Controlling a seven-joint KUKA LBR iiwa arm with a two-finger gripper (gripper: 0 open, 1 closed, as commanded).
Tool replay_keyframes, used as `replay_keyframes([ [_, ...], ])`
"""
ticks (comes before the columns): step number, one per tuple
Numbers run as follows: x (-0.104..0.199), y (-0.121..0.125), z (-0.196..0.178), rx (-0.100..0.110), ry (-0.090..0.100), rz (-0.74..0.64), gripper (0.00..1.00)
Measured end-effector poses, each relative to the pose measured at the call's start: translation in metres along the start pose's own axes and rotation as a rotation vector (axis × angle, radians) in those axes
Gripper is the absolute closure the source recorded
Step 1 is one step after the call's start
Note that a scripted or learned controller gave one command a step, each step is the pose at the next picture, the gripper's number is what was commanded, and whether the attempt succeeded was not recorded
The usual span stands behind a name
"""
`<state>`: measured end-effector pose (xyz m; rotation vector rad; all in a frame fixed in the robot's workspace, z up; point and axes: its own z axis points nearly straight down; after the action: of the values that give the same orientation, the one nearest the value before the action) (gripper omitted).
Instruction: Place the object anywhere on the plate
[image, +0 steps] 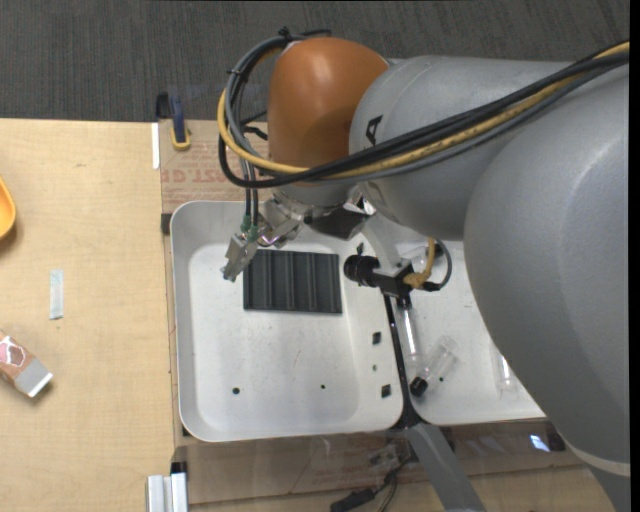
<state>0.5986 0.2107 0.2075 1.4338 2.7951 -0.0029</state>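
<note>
Black ribbed rectangular plate lies flat on the floor of the left shallow white bin, in its upper half. The grey two-finger gripper hangs at the plate's upper left corner, its tip just beside that corner and over the bare white floor. The slant of the view does not let me tell whether it touches the plate. Whether the gripper is spread or pressed together cannot be told, and nothing can be made out in its grasp.

To the gripper's right and lower in the view, well apart from it, a small clear plastic object lies in the right shallow white bin, beyond the plate. A thin black rod runs along the seam between the two bins, between the plate and that clear object. The grey arm with its orange band reaches over the right bin and hides much of it.
</note>
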Motion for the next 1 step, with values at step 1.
replay_keyframes([
  [1, 0.0135, -0.0205, 0.1166, 0.001, 0.001, 0.237, 0.00],
])
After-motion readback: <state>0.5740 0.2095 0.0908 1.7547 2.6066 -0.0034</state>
